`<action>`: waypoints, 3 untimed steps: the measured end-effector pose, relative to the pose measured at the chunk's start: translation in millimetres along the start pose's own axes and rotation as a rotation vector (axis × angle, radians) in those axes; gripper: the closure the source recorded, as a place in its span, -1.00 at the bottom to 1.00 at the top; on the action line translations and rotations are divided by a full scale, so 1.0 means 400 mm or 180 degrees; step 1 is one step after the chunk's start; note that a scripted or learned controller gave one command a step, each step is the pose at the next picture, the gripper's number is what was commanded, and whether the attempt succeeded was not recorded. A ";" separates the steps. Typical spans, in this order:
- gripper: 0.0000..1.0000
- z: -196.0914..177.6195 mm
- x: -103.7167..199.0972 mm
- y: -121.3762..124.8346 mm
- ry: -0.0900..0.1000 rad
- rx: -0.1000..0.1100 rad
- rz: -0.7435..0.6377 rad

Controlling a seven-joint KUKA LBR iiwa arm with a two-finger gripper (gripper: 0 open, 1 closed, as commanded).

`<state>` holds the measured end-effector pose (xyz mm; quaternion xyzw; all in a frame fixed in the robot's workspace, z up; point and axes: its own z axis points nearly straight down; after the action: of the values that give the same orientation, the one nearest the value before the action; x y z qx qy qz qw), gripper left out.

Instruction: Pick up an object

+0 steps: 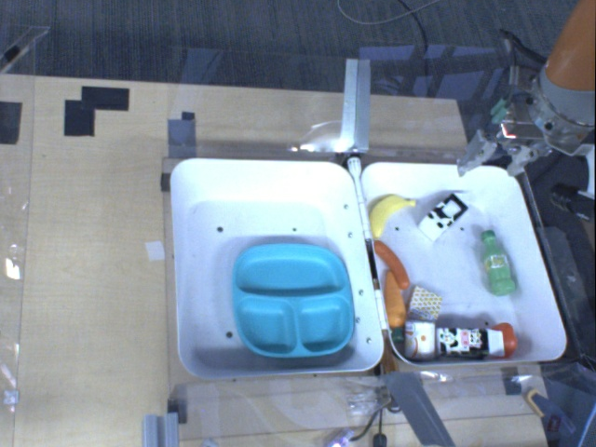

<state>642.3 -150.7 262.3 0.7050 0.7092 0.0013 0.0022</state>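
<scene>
We are looking down on two white bins sitting side by side — the left bin (186,250) and the right bin (540,277). In the left bin one blue tray (293,298) is lying flat, with three compartments: one long one along its far side and two smaller ones along its near side.

In the right bin we are counting six things. One yellow banana (389,212) is lying at the far left corner. Just below it, one orange carrot-like piece (395,282) is running along the left wall, its long axis going from far to near. One white card with black squares (442,215) is lying tilted near the middle. One green bottle (496,264) is lying on its side on the right, cap pointing toward the far wall. One small patterned packet (426,300) is sitting beside the carrot piece — we cannot make out what it is. One white bottle with black markings and a red cap (461,341) is lying along the near wall, long axis left to right, cap pointing right.

The gripper (494,152) is hovering over the far right corner of the right bin, its two fingers spread apart with nothing between them, well apart from every object.
</scene>
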 end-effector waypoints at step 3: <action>-1.00 0.342 -0.113 -0.227 0.0001 0.0011 0.2037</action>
<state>552.4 -196.6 125.4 0.8923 0.4515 0.0007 0.0003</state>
